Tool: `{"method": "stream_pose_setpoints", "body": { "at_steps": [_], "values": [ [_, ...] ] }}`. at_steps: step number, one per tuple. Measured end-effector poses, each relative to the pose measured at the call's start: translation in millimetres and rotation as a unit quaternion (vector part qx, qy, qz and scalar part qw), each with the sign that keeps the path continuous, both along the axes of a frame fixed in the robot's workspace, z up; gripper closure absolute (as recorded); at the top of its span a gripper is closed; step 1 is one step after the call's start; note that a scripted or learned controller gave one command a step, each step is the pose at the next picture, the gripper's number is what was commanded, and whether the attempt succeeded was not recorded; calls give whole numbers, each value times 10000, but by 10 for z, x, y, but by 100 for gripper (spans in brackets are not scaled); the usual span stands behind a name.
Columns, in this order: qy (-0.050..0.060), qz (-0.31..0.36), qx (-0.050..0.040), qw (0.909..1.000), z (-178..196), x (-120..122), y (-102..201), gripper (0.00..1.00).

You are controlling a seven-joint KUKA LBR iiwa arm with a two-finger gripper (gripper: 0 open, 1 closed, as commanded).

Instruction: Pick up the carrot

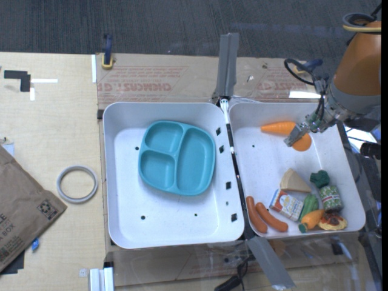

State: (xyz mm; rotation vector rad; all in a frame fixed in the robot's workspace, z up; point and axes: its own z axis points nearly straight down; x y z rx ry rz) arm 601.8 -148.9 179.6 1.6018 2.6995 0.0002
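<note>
- Surface (48, 102): light wood, seen across the left of the frame, with cardboard sheeting along the upper centre behind the bins.
- Left bin (121, 223): white and shallow, set at centre frame. A blue divided plate (177, 157) with three compartments is seen lying in it.
- Right bin (254, 156): white, touching the left bin along a shared edge.
- Carrot (278, 127): orange, lying on its side in the upper part of the right bin, pointed end toward the left. Its thick end is found just beside the gripper.
- Gripper (297, 137): lowered into the upper right of the right bin at the carrot's thick end, over a round orange fruit (303, 143). Whether its fingers are apart or together cannot be told.
- Arm (357, 71): grey and orange, entering from the upper right of the frame.
- Lower right of the right bin: two sausages (264, 216), a cheese wedge (294, 180), a small carton (290, 206) and a cluster of other toy foods, well apart from the carrot.
- Tape roll (77, 183): lying on the surface at left, near a cardboard box (21, 205) at the lower left.
</note>
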Motion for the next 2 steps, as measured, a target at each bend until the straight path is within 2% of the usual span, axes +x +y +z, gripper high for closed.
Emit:
{"method": "stream_pose_setpoints", "body": {
  "at_steps": [1, 2],
  "values": [
    [3, -663, 1, 9978, 120, 79, 690, 100],
    [10, -2103, -4, 9776, 637, 248, 1182, 100]
  ]
}}
